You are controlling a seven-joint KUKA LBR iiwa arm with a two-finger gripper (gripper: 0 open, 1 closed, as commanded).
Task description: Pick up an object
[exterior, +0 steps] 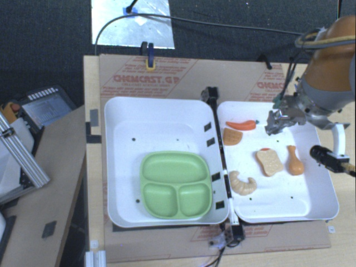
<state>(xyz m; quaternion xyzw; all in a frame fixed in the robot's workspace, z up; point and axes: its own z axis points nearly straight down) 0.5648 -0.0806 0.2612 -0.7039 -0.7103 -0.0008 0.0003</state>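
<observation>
Camera view: claw (pixel 273 124) fingers perhaps blurred.

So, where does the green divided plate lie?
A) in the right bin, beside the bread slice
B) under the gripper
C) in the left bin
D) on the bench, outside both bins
C: the green divided plate rests on the floor of the left bin, while the toy foods, such as the bread slice, lie in the right bin.
</observation>
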